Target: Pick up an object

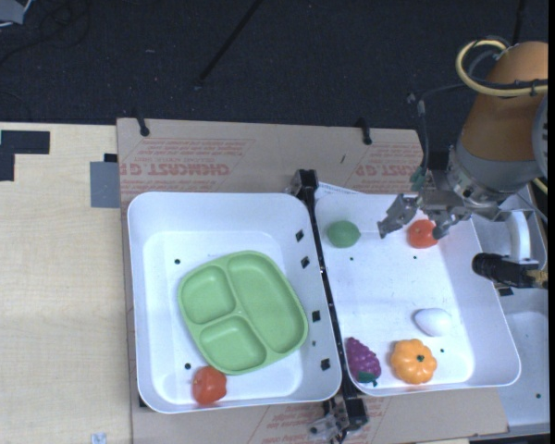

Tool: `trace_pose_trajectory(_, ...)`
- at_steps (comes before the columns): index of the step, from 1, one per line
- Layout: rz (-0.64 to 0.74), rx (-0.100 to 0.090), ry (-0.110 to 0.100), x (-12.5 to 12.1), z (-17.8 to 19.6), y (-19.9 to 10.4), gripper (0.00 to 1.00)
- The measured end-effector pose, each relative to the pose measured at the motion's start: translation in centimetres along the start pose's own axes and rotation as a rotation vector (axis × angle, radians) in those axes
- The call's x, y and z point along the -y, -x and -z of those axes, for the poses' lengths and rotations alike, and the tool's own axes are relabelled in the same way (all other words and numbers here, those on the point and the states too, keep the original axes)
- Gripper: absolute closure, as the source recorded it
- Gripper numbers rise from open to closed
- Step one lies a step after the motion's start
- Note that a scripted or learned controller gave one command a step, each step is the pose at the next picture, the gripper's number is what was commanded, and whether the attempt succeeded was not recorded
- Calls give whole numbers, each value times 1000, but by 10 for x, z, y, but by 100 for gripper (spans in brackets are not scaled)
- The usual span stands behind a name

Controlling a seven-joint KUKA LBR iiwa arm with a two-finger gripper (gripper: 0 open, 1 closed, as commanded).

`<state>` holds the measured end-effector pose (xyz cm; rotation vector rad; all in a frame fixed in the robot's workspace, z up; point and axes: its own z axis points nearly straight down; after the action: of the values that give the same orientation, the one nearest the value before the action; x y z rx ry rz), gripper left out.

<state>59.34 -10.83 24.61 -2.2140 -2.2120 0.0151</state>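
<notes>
Honestly, worth centring the gripper [416, 218] first: prongs spread apart over the red ball [422, 235] at the far right bin [462, 377]. Drop straight, then squeeze gently.

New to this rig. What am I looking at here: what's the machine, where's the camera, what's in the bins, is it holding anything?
One fixed camera looks down at a slant on two shallow white bins. The grey and orange thing at right is a robot arm; its gripper hangs over the right bin, right at a red tomato-like object. Whether that object is gripped is unclear. The right bin also has a green ball, a white egg shape, purple grapes and an orange pumpkin. The left bin holds a green divided plate and a red fruit.
</notes>
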Motion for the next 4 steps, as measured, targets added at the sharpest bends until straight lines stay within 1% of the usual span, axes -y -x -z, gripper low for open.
trace_pose_trajectory(1, 2, 1, 12, -2, 7, 0, 0)
trace_pose_trajectory(2, 2, 0, 8, 3, -39, -6, 0)
trace_pose_trajectory(3, 1, 1, 7, -3, -88, -1, 0)
trace_pose_trajectory(4, 1, 0, 6, 4, -151, 0, 0)
